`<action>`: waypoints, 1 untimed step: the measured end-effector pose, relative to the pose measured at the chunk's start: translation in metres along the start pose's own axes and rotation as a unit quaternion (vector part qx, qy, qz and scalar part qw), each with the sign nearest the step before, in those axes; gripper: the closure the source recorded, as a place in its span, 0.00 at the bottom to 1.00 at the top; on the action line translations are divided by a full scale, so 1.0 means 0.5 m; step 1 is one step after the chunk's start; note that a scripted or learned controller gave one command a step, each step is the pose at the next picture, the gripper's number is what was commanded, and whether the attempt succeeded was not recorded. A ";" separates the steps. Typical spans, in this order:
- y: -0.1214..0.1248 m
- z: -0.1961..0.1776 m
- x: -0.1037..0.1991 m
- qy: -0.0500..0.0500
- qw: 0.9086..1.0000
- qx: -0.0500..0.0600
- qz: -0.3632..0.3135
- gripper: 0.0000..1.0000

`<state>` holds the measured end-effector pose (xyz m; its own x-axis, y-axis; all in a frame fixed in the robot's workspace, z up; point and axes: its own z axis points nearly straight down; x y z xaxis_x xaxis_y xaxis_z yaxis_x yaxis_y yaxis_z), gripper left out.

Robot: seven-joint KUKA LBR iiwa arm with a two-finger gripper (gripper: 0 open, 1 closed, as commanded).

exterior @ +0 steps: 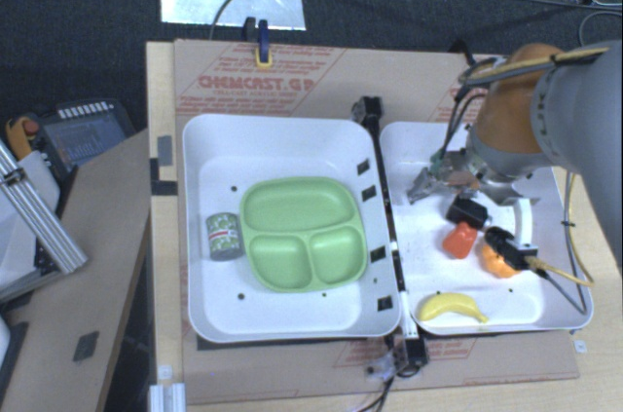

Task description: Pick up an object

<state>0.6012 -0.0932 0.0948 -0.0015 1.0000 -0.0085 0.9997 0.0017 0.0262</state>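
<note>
Red toy (460, 242), the likeliest thing to be picked up, lies on the floor of the right bin (421, 249), close to the middle. It is compact, with no clear long axis. An orange toy (497, 263) sits just beside it on the side the arm reaches in from. A yellow banana (451, 307) lies apart from both by the near wall, its long axis running along that wall. The gripper (426, 183) is over bare bin floor, beyond the red toy and a little toward the divider between the bins, so the toy lies from it toward the near wall and slightly toward the arm's side. Nothing is seen held in the gripper; whether it is spread or pressed together cannot be told at this slant. The grey arm (574, 123) enters from the right, its orange band (508, 113) tilted down toward the bin. The left bin (219, 147) holds a green plate (300, 234) and a small can (224, 236), both well apart from the gripper.
</note>
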 end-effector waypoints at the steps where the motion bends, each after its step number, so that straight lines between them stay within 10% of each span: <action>1: -0.018 -0.001 0.006 0.004 1.000 0.012 0.001 1.00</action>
<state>0.5922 -0.0901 0.0950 -0.0001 1.0000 -0.0005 1.0000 0.0001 0.0028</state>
